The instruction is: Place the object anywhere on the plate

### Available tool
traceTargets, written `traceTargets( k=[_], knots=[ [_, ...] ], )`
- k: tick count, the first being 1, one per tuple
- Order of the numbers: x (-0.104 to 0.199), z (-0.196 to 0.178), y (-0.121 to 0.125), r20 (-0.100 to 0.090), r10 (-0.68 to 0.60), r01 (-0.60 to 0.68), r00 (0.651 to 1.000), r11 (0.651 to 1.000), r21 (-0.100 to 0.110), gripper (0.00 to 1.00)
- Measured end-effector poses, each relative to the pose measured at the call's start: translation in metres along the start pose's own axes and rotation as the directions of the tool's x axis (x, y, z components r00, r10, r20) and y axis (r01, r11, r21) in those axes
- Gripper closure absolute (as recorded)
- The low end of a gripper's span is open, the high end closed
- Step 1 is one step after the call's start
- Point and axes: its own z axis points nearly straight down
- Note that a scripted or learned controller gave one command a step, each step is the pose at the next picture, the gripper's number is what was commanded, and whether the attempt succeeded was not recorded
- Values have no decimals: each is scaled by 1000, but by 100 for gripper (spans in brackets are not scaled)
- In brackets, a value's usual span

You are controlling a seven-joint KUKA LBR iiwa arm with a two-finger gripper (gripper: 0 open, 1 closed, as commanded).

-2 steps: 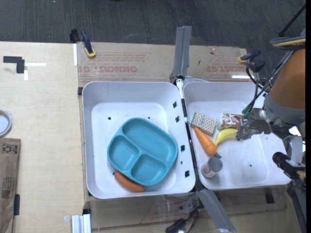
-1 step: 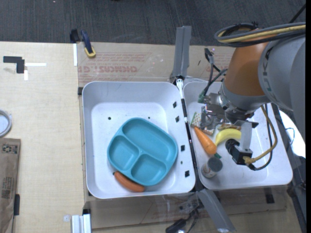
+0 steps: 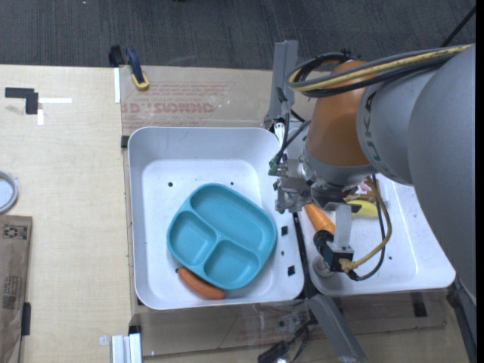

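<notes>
So from the camera view: two white bins on the bench point(image 3: 60, 172), side by side. The left bin point(image 3: 144, 203) has one blue plate point(image 3: 221, 237) with three compartments, plus one orange sausage-looking thing point(image 3: 200, 283) poking out from under the plate's near edge. The arm point(image 3: 393, 119) hangs over the right bin point(image 3: 423, 255), where one carrot point(image 3: 319, 218) and something yellow point(image 3: 366, 209) lie. Can't tell what the jaws are doing.

One fixed camera above the bench point(image 3: 68, 165), slanting down on both white bins point(image 3: 144, 203).
</notes>
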Motion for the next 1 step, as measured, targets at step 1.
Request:
traceTargets(
  k=[1],
  knots=[
    [157, -46, -40, 1, -89, 89, 996, 996, -3, 100]
  ],
)
